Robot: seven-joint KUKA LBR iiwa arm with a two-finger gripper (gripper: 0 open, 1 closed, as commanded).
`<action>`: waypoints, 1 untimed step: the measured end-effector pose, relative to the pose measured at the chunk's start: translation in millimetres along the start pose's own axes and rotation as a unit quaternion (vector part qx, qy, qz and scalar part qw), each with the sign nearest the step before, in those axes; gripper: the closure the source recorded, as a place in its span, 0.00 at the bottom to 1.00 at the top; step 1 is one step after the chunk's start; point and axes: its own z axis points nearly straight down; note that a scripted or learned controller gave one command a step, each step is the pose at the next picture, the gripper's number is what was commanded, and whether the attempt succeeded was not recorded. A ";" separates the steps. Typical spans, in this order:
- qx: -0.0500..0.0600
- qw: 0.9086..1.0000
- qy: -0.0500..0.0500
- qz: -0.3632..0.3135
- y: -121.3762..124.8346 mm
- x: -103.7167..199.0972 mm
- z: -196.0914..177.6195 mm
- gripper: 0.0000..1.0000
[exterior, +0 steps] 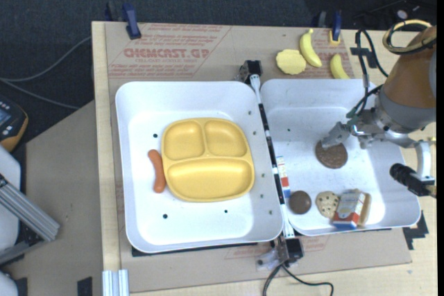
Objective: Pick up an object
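Arm [409, 90] enters from 3 o'clock over the right bin [305, 107]. Pincer [336, 140] sits low at bin centre, its tip touching the top edge of a brown disc [332, 155]; whether the fingers are apart or together cannot be told. Right bin, 6 o'clock side: dark cookie [300, 202], pale cookie [327, 202], snack packet [351, 209]. Left bin [135, 114]: yellow tray [207, 159], sausage [157, 170] touching its 9 o'clock edge. Surface at 12 o'clock: two bananas [311, 49], yellow lump [291, 62].

The yellow divided plate [207, 168] is looking like smooth, glossy plastic, as are the two white bins [132, 149]. The counter [166, 52] is showing matt brown cardboard with red print.
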 end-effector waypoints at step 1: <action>-0.002 1.000 -0.002 -0.002 -24.2 40.8 32.5 0.00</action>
